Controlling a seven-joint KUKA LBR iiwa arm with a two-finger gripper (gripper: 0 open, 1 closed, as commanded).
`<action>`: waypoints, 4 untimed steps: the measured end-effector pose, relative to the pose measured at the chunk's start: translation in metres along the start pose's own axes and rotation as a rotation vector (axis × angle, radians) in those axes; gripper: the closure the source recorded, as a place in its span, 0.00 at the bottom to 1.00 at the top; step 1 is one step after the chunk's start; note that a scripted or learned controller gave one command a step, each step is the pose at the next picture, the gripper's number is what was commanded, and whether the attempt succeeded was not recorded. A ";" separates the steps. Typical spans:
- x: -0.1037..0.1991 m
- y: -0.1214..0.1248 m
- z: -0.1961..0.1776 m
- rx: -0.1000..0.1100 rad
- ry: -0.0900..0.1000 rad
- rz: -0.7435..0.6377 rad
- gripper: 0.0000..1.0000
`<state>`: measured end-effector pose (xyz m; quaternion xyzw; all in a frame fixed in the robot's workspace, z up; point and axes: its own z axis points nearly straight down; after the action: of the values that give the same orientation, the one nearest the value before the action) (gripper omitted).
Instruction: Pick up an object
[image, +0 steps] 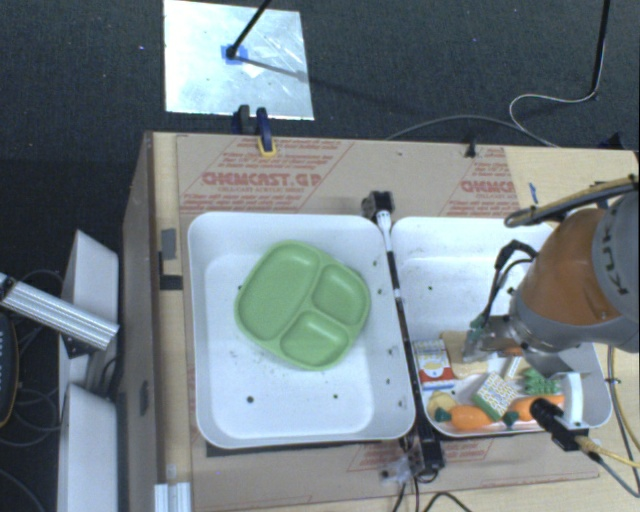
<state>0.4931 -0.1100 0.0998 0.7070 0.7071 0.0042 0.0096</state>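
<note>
Camera view: end effector (478, 338) low over right bin (440, 250) clutter, grip state indiscernible; green plate (303, 305) in left bin (225, 240)

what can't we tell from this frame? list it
- Claw: the arm's wrist covers it in the camera view, so its state and any grasp are unreadable.
- Right bin: the arm hides much of its floor.
- Small objects at the right bin's front: a jumbled pile, partly under the arm, too small to identify or count.
- Arm: cut off by the right edge.

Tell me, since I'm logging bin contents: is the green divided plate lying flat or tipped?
Flat: the green divided plate rests compartments-up on the left white bin's floor.
</note>
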 end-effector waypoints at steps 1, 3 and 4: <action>-0.029 0.069 -0.075 0.015 0.006 -0.004 1.00; -0.018 0.021 -0.017 0.020 0.008 -0.002 0.00; 0.019 0.015 0.012 0.009 0.004 -0.001 0.00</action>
<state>0.5083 -0.0908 0.0876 0.7068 0.7074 0.0022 0.0051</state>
